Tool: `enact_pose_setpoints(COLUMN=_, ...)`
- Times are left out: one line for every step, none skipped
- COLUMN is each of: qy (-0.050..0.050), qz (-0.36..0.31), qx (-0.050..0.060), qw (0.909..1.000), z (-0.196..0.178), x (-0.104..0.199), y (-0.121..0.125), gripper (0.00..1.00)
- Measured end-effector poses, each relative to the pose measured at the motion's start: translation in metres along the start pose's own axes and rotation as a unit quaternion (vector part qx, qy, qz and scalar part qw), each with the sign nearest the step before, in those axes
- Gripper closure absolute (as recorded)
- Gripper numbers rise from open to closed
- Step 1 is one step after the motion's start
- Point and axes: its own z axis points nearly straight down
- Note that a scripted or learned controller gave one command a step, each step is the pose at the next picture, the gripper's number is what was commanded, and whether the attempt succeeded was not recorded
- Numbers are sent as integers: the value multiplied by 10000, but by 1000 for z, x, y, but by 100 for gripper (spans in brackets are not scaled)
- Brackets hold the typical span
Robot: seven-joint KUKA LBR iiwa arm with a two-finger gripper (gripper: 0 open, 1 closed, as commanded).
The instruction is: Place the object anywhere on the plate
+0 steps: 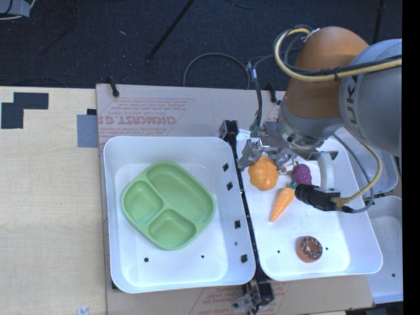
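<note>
Right now my gripper (270,155) hangs low over the right bin (354,254), just above the orange pumpkin-like toy (263,174); whether it has anything clasped, I cannot tell. That toy sits near the bin's inner wall, with a carrot (281,204) and a purple piece (301,173) just beside it. To do this well, I should straddle it squarely, lift clear of the divider, then carry it across to the green plate (168,204).

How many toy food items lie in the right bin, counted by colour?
Orange: 2, a round fruit and a carrot
Purple: 1, a small piece
Brown: 1, a doughnut
Total: 4
</note>
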Motion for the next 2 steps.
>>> enact_pose_setpoints(qy=-5, qz=1, qx=10, qw=10000, z=18, x=48, y=-23, gripper=100)
enact_pose_setpoints(qy=-7, qz=-4, qx=9, qw=10000, z=22, x=102, y=-50, gripper=100)
